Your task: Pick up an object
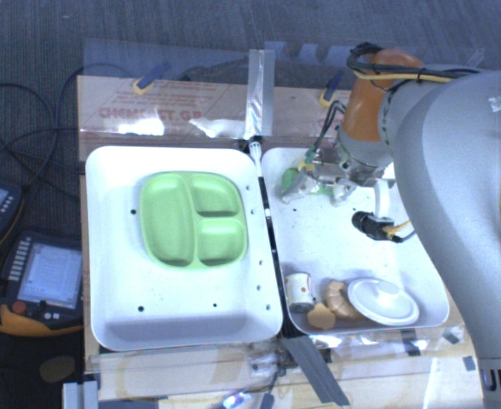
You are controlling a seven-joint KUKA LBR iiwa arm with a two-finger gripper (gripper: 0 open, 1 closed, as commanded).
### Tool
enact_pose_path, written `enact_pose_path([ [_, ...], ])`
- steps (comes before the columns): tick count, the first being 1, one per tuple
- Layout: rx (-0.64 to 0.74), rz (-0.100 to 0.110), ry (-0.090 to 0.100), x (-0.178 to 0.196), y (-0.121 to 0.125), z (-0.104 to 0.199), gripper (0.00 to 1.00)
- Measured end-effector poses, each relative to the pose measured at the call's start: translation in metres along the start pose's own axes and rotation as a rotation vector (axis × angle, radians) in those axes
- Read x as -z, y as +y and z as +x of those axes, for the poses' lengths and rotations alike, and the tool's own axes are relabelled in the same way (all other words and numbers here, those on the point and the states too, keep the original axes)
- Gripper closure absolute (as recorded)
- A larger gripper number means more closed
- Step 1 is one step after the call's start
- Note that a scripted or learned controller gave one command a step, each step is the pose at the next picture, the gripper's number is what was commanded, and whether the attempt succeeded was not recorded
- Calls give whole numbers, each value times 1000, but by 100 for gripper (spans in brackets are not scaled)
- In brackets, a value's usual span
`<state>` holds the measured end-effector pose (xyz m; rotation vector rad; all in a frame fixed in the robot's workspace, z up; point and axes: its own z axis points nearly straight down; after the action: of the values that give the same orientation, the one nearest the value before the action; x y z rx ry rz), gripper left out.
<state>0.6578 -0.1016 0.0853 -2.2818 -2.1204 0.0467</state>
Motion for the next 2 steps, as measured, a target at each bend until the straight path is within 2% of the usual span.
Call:
enact_pose_path([
  [1,785,-6,-8,2,6,-45,0],
  [2,696,-21,-16,2,2,-21,0],
])
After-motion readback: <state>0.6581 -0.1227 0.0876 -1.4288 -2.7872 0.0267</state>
